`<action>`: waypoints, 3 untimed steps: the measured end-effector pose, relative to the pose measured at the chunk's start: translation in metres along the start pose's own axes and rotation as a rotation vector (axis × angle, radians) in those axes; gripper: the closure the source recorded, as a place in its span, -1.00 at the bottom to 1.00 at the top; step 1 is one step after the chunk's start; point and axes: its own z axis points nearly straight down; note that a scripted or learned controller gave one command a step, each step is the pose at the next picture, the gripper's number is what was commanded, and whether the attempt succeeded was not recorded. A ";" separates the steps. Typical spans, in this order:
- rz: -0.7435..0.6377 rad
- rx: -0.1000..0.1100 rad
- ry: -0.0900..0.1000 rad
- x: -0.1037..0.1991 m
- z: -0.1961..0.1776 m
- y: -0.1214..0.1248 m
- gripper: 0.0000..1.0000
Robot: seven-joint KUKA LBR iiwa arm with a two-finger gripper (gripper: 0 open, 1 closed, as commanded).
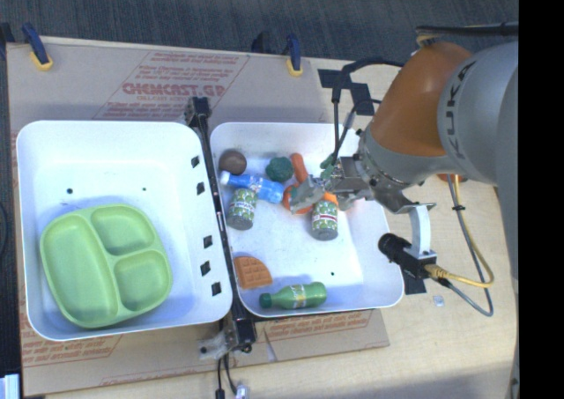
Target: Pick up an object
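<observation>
Reaching in from 3 o'clock, the arm (pixel 441 115) sets its gripper (pixel 310 193) low in the right bin (pixel 374 278) among a carrot (pixel 300 166), a jar (pixel 324 219) and a blue bottle (pixel 256 186); whether it grips anything, I cannot tell. A green bottle (pixel 293 296) lies at the bin's 6 o'clock beside a cookie (pixel 252 272). The left bin (pixel 53 146) holds a green tray (pixel 104 263) at 7 o'clock.

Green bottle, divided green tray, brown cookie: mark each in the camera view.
green bottle (pixel 293 296), camera view, on the middle of its body, lying on its side.
divided green tray (pixel 62 276), camera view, on its long left compartment.
brown cookie (pixel 253 272), camera view, on its top face.
</observation>
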 end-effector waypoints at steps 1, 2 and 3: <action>-0.001 0.003 0.000 -0.009 0.135 0.035 -1.00; -0.004 0.004 0.000 -0.009 0.125 0.036 1.00; 0.001 -0.003 -0.002 -0.070 -0.038 -0.020 1.00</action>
